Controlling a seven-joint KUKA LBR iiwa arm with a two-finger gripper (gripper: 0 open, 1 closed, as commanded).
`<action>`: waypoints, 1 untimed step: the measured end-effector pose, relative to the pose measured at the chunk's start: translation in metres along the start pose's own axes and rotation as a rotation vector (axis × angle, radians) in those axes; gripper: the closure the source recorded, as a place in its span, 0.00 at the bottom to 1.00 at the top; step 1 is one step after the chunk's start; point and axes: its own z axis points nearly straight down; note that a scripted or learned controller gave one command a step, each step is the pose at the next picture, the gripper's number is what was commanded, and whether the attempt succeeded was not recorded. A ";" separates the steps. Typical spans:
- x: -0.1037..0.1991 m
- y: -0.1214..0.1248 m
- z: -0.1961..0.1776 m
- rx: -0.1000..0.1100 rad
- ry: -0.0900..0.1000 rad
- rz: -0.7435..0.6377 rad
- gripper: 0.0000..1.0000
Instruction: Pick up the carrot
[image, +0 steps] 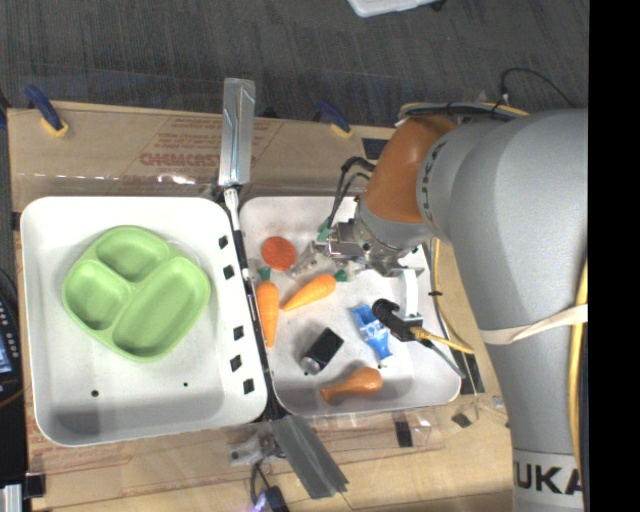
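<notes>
White glossy bin (425, 385) holds tapered orange carrot (309, 291).

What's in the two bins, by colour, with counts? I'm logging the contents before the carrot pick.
Orange: 4, two carrots, a round piece, a drumstick-shaped piece
Green: 1, divided plate
Black: 1, small block
Blue: 1, packet
Total: 7
</notes>
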 end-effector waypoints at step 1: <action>0.000 -0.035 0.000 -0.001 0.000 -0.019 0.00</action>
